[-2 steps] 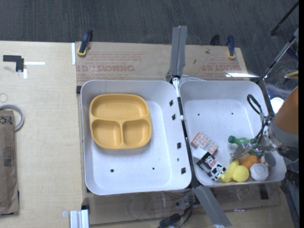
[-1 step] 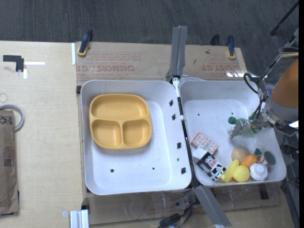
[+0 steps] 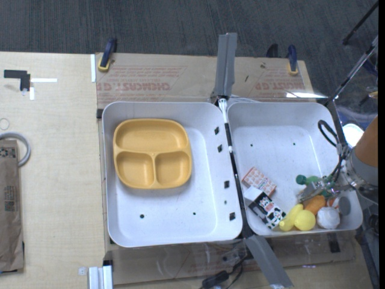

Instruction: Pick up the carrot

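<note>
My end effector (image 3: 322,188) sits low in the right bin (image 3: 271,131), toward 4 o'clock of that bin, reaching in from the right. Whether it is released or clenched, I cannot tell; the metal parts blur into the clutter there. The carrot (image 3: 313,204) lies just below it, at about 5 o'clock of the bin, its green top (image 3: 308,179) toward 12 o'clock, apparently touching my tip. Beside the carrot at 9 o'clock lies a yellow toy (image 3: 299,218), and at 3 o'clock a white ball (image 3: 328,218), all crowded together against the bin's near wall. A small printed box (image 3: 258,180) and a black-and-white pack (image 3: 266,208) rest nearer the bin's middle edge, at 7 o'clock. The left bin (image 3: 168,221) holds a yellow tray (image 3: 153,153) with three compartments, toward its 11 o'clock. Both bins stand on the surface (image 3: 48,161).
</note>
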### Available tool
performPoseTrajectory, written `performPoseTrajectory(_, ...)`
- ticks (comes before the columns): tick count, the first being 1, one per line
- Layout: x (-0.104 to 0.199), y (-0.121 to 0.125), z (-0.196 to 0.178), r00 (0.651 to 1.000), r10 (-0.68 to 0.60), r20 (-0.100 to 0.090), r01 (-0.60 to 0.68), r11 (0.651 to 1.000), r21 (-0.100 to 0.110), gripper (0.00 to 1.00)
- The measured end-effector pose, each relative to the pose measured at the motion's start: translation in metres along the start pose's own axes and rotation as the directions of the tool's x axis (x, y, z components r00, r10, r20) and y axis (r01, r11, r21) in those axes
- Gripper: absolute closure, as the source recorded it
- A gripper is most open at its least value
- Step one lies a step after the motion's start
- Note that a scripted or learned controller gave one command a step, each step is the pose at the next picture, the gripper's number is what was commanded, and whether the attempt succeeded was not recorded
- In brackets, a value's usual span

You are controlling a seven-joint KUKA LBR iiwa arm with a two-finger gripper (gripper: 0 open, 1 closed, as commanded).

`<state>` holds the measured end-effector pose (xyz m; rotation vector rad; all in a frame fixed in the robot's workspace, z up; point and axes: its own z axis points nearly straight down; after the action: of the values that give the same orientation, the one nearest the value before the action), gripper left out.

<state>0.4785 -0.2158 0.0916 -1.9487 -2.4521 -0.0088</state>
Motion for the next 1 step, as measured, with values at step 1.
performPoseTrajectory(1, -0.0028, 0.0016, -0.0101, 1.000, 0.003, 0.010, -0.003, 1.000, -0.007, 1.00)
